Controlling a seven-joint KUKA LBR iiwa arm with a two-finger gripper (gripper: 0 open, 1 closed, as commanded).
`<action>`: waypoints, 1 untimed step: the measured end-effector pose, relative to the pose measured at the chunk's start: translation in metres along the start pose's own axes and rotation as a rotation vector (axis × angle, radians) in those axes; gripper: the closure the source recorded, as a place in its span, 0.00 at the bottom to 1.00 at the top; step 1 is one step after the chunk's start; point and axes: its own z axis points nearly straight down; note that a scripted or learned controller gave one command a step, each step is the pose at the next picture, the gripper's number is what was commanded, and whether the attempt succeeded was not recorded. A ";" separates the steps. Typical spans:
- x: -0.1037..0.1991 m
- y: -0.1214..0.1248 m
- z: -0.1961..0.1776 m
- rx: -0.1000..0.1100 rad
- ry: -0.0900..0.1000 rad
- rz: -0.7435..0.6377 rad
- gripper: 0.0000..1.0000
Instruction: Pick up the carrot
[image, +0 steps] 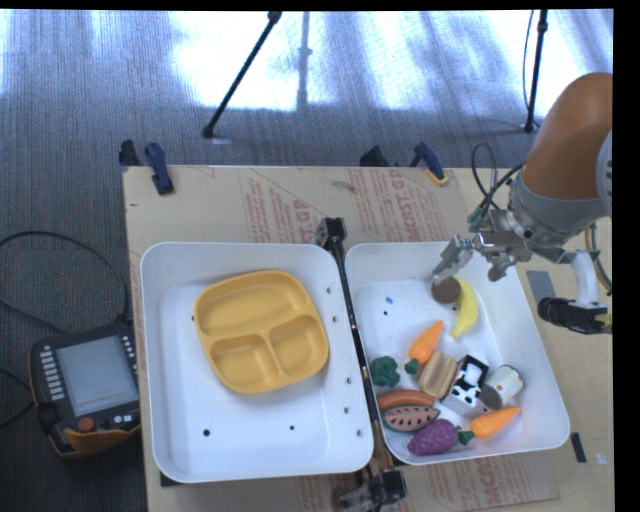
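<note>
Gripper: I see it upper right, fingers spread, gripping nothing.
Carrot: right bin, centre.
Writing: bench print unreadable.

The arm is cut off by the right edge above its orange band. The end effector finger state is too small to tell. The hot dog is partly hidden beneath the watermelon slice. The tripod legs are cut off at the top edge.

yellow tray, orange carrot, white bins, black-and-white cow
</note>
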 end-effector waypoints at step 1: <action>-0.007 -0.043 0.095 0.014 0.003 0.066 0.00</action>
